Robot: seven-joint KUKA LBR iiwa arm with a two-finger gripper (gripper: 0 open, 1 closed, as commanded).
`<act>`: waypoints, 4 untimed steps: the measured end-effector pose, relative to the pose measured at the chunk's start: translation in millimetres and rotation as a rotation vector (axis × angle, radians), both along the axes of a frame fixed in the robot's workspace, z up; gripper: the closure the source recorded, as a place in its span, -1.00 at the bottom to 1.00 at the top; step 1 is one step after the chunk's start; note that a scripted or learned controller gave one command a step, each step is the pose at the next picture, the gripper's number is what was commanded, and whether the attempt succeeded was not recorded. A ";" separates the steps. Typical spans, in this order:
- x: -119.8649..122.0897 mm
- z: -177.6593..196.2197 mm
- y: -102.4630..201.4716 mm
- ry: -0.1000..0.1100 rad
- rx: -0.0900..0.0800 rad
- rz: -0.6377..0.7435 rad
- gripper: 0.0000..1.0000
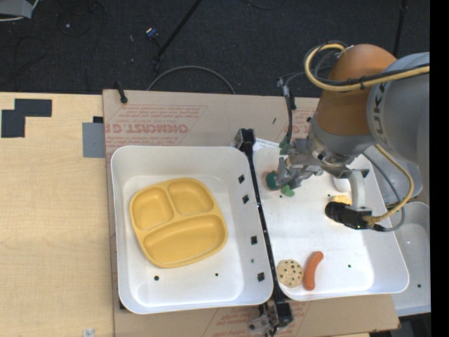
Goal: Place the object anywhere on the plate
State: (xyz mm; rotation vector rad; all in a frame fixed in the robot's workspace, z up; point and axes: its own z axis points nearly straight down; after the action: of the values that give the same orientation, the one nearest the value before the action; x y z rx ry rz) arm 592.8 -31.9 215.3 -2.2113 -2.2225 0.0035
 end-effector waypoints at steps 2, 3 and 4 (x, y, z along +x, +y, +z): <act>-28.6 -13.1 106.9 0.000 -0.001 0.001 1.00; -39.0 -14.3 154.6 0.001 -0.001 0.001 1.00; -54.7 6.4 209.0 -0.003 -0.001 0.002 1.00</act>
State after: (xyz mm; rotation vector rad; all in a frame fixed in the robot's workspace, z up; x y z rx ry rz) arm 538.2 177.2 221.7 -2.2111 -2.2264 0.0008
